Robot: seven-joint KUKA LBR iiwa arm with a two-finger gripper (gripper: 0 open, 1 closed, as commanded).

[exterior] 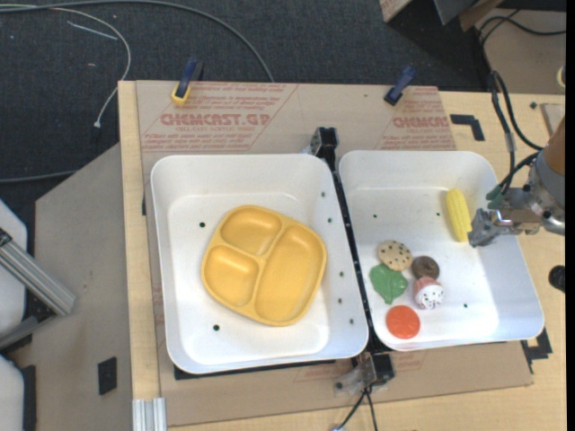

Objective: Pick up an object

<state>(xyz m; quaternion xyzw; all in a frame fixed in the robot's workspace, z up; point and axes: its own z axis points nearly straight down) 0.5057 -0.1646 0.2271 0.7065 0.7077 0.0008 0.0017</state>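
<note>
A small heap of toy food was seen in the right bin (503,317), gathered in its lower left part: a round speckled cookie (393,255), a brown ring-shaped doughnut (425,268) just beside it, a green leafy piece (388,282) touching the cookie from below, a white ball with pink spots (429,296) under the doughnut, and a flat red-orange disc (402,321) nearest the bin's front rim. Apart from these 5 pieces, a yellow corn cob (457,214) was laid lengthwise toward the bin's right side, its surface ribbed. The gripper (485,227) was placed just beside the cob on its right, low over the bin floor, and nothing was seen held in it; whether it was spread or closed could not be told. The left bin (171,241) was occupied by 1 item, a glossy yellow plate (263,264) with 3 compartments and rounded corners, set near the centre and turned at a slant. Bare white floor was left all around the plate, and in the right bin along the far wall and the right front corner. The 2 bins were seated side by side, their rims touching, on a cardboard sheet (269,115) printed in red and fastened at its far edge by 2 clamps (186,81).
</note>
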